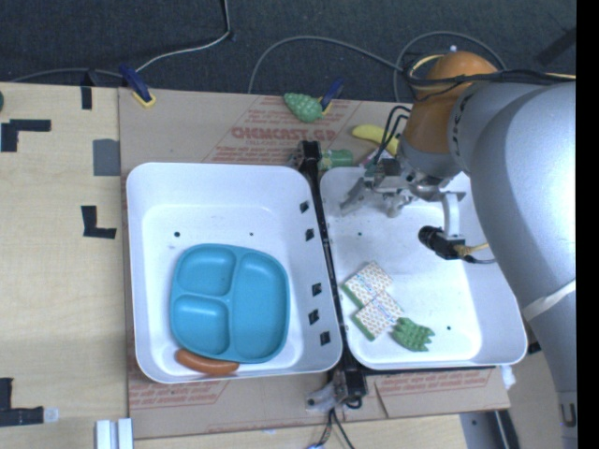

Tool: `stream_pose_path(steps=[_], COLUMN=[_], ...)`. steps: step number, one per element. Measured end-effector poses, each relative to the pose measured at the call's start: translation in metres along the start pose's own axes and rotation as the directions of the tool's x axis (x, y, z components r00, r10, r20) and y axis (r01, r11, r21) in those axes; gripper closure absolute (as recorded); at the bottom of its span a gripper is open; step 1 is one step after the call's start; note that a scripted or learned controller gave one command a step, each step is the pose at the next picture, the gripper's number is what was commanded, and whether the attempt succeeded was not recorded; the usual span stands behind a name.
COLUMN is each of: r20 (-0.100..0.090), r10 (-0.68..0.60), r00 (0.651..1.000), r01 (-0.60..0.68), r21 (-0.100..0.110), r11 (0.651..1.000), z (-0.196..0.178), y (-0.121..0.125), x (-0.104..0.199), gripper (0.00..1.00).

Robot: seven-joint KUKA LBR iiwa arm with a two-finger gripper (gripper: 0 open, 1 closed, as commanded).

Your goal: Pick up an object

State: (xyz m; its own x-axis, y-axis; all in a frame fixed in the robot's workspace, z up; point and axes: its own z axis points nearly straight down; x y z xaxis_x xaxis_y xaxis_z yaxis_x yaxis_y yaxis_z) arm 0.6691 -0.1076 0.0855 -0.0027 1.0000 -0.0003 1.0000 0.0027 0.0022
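Wooden worktop [56, 279]; open, empty pincer [374, 195] hovers well beyond the right bin's [468, 344] waffle pieces [372, 299], risking a miss.

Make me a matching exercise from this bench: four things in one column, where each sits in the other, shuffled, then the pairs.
Things:
1. blue divided plate
2. orange sausage
3. checkered squares
4. claw

Places:
A. near the front edge of the right bin
B. middle of the left bin
C. over the back of the right bin
D. front edge of the left bin, beside the plate

Pairs: 1-B, 2-D, 3-A, 4-C
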Motion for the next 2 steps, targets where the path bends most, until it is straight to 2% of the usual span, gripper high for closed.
stream_pose_path(steps=[1, 2], r20=[0.001, 0.000], r10=[0.002, 0.000], r00=[1.000, 1.000], r01=[-0.002, 0.000], r21=[0.001, 0.000], r11=[1.000, 1.000], z=[-0.001, 0.000], y=[-0.036, 0.000], x=[0.013, 0.011], gripper=[0.00, 0.00])
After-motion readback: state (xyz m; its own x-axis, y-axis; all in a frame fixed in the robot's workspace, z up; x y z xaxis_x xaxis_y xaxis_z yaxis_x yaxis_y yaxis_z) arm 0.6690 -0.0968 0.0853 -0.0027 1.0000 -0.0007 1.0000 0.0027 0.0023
